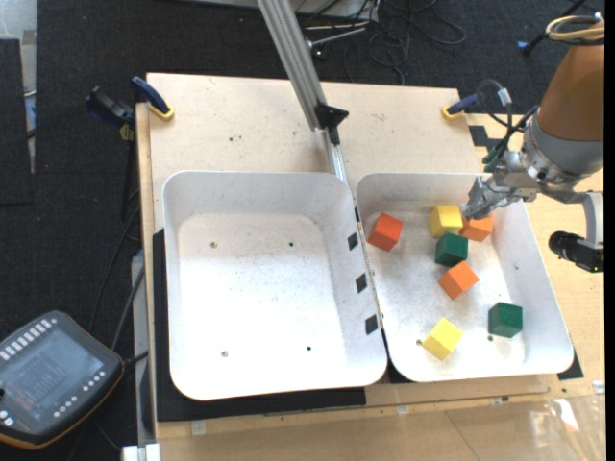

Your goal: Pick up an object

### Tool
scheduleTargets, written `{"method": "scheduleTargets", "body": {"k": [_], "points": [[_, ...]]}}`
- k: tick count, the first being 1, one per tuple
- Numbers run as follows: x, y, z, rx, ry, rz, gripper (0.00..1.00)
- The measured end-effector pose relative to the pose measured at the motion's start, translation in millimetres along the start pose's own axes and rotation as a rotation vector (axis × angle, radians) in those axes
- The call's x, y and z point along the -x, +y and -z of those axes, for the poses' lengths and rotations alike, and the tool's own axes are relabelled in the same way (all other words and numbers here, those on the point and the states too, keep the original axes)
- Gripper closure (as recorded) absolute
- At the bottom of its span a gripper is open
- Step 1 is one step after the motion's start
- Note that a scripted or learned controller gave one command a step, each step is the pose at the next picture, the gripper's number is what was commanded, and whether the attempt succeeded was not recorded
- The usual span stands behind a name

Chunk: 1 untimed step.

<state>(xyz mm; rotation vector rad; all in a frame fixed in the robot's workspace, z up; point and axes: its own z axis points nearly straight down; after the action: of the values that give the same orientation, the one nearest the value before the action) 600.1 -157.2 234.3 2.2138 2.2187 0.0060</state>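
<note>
Here claw low in right bin, at orange cube; grip state unclear

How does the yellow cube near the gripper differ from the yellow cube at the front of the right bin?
The rear yellow cube lies close beside a green cube and close to the gripper; the front yellow cube lies alone. The rear one sits almost square to the bin wall, the front one turned diagonally. Both look alike in colour and size.
</note>
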Motion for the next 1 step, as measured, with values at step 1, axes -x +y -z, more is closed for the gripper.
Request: {"method": "scheduleTargets", "body": {"k": [1], "points": [[0.0, 1.4, 29.1, -0.003, 0.001, 0.001, 1.0]]}}
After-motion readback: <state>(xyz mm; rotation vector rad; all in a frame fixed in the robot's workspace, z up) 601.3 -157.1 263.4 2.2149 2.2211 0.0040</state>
